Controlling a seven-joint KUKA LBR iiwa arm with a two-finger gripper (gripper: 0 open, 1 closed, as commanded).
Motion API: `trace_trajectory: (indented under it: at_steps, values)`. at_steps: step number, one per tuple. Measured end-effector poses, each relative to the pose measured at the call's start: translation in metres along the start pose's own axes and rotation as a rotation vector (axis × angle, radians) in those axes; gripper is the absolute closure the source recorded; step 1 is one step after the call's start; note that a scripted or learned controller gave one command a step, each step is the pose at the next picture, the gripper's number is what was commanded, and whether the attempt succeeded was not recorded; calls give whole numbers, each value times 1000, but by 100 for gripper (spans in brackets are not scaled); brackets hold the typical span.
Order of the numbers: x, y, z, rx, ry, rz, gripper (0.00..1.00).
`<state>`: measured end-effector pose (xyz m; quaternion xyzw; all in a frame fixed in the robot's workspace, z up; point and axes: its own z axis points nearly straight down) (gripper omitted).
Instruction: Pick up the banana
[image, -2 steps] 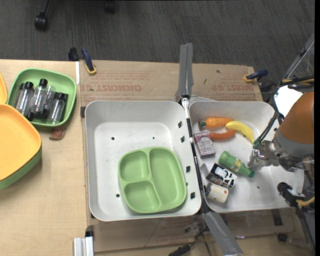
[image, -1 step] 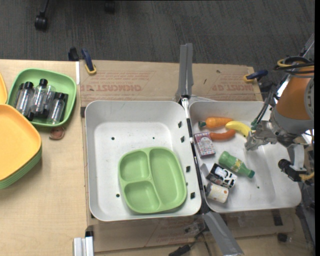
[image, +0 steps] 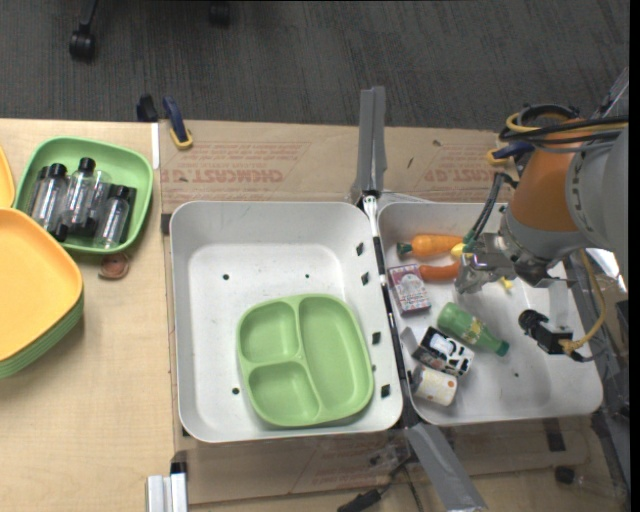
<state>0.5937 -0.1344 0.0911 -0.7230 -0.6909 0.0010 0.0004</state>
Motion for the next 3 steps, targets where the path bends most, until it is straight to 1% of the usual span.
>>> trace_trajectory:
  at_steps: [1,2,3]
  values:
    - [23,43,0,-1,-1,170,100]
    - [-6,15,-11,-1,0,-195,100]
    - [-55,-53,-113,0,-1,263,100]
